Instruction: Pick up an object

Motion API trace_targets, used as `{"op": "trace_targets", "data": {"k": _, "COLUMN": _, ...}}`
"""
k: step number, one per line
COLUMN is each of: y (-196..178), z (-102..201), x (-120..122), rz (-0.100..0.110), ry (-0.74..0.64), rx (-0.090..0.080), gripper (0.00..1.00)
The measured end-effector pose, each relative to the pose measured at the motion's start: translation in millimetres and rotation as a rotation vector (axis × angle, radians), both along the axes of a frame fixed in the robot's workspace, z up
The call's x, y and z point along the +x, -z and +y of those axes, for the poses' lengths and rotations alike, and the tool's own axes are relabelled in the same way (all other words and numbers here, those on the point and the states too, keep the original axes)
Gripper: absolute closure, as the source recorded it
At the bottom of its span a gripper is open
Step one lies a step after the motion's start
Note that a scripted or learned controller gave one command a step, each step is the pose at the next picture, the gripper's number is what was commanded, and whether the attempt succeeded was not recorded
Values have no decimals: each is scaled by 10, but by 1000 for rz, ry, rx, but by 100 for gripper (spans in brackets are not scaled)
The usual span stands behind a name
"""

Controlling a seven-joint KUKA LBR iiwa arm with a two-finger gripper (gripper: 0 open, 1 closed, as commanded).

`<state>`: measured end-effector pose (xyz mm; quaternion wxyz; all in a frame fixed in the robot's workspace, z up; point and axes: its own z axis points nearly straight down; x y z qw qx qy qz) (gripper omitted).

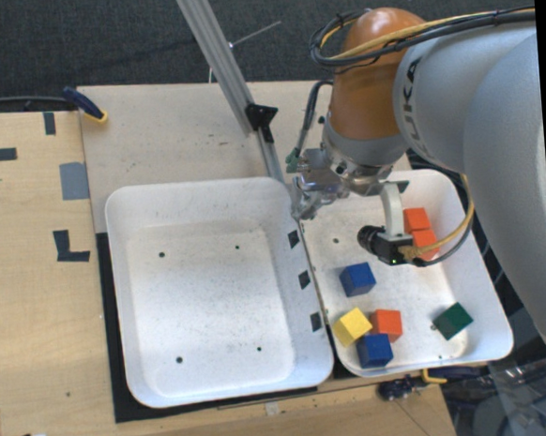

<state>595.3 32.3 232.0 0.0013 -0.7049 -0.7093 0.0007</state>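
- Nothing is picked up yet, as far as I can judge: every loose piece lies on a bin floor, and I see none at my pincer (pixel 307 200).
- The likeliest target is the small blue cube (pixel 357 278), the piece nearest to me. It sits flat in the right-hand shallow white bin (pixel 412 291), left of centre, with bare floor on all sides.
- It looks solid and matt with crisp edges, and it should be easy to close on.
- My pincer hovers over the upper left corner of that bin, by the wall shared with the left-hand white bin (pixel 204 293), apart from the blue cube. I cannot tell whether it is released or clenched.
- Still to do: move over a piece, descend, clench, lift.
- Towards the near rim, a yellow cube (pixel 353 325), an orange cube (pixel 388 323) and a second blue cube (pixel 375 349) huddle close together, so they are harder to grasp cleanly.
- A dark green cube (pixel 452 320) lies alone on the right, and a pair of orange blocks (pixel 416 219) lies farther up.
- The pale wooden worktop (pixel 35 306) carries both bins.
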Motion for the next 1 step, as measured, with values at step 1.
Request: {"op": "trace_targets", "data": {"k": 1, "y": -56, "z": 614, "x": -77, "rz": -1, "ry": -3, "rx": 1, "gripper": 100}}
